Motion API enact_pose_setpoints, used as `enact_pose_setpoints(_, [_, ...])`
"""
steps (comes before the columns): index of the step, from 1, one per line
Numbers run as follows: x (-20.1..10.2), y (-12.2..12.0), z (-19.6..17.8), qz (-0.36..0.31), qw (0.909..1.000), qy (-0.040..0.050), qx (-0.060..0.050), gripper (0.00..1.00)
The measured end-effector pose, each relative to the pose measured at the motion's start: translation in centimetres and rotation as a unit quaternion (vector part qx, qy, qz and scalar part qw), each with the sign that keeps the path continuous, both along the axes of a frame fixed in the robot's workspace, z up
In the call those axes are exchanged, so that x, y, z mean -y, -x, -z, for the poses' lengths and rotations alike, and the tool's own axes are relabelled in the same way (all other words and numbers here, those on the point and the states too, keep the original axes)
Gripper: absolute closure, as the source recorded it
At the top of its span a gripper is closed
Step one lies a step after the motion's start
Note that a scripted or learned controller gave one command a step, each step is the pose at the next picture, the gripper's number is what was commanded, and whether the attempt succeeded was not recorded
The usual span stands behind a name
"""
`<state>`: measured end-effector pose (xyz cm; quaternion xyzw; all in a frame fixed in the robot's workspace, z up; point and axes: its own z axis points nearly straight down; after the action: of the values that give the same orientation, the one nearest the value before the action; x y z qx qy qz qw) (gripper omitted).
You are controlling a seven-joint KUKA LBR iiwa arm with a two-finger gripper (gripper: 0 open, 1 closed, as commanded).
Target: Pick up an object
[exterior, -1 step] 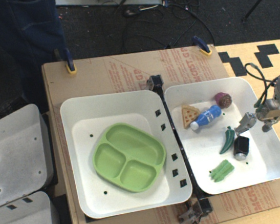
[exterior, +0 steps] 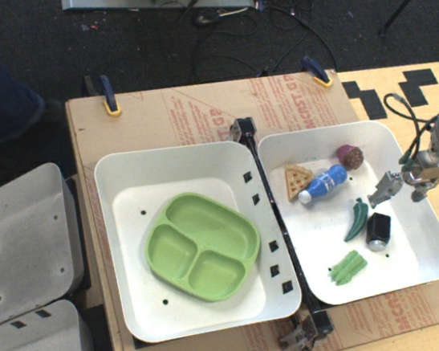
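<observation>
Green toy [exterior: 347, 267] near right bin's [exterior: 427, 267] front edge. Gripper [exterior: 399, 186] at right wall, jaws apart, empty; approach step, descend onto black block [exterior: 378, 231] next.

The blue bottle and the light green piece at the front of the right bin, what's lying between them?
In the camera view, only bare white bin floor lies between the blue bottle and the light green piece; the dark green pepper sits just right of that line.

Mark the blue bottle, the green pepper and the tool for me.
blue bottle [exterior: 325, 183], camera view, middle of its body.
green pepper [exterior: 356, 220], camera view, middle of its curved length.
tool [exterior: 385, 189], camera view, at its tip.
</observation>
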<state>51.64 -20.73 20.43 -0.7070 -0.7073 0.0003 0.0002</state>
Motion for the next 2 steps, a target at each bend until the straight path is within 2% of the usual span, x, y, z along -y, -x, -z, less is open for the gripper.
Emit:
enact_pose_setpoints(1, [-0.2, 1.0, 4.9, 0.001, 1.0, -0.0008, -0.001, 0.0])
enact_pose_setpoints(2, [0.4, 0.3, 10.1, 0.001, 1.0, -0.0005, -0.001, 0.0])
